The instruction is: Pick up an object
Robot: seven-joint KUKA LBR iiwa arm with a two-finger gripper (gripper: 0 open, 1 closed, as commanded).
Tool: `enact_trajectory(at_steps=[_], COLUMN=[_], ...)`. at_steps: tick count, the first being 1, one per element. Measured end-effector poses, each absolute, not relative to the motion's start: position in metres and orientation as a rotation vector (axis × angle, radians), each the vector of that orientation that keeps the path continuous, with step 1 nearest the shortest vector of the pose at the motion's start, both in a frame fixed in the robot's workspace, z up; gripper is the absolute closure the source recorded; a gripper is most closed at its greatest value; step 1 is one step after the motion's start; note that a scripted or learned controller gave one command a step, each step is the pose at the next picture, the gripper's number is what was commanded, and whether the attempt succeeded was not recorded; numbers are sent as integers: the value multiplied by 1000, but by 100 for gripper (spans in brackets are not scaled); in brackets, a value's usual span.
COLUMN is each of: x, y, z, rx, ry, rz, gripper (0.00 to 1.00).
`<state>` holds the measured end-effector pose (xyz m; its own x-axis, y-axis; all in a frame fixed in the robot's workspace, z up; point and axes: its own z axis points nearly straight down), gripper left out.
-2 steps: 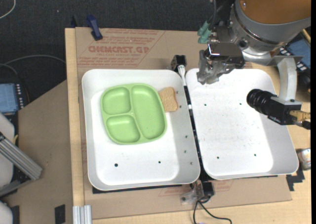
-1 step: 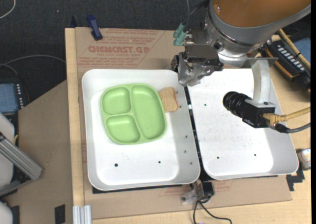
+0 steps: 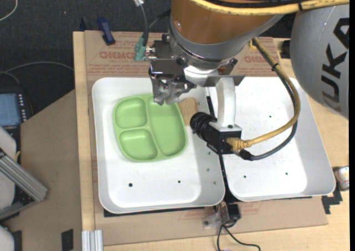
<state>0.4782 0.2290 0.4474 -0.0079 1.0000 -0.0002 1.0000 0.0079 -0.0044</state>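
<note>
Left bin: a shallow white plastic bin, by which a light-green three-compartment plastic tray is held toward its 12 o'clock side.
Gripper: seen at the tray's 1 o'clock rim; whether anything is pinched cannot be told.
Right bin: a shallow white plastic bin, crossed by a yellow cable.

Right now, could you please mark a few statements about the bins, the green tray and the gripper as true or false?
1. The green tray lies in the left bin. True.
2. The tray has three compartments. True.
3. The gripper hangs over the middle of the right bin. False: it is above the tray's upper right edge, in the left bin.
4. The tray is red. False: it is light green.
5. The two white bins sit side by side on the bench. True.
</note>
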Motion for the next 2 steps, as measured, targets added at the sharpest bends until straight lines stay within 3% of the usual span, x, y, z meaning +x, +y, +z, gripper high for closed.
enact_trajectory(at_steps=[1,2], x=[480,479], y=[198,226], z=[484,444], rx=[-2227,-2216], ry=[-2219,-2222], rz=[-9,9], gripper=[100,100])
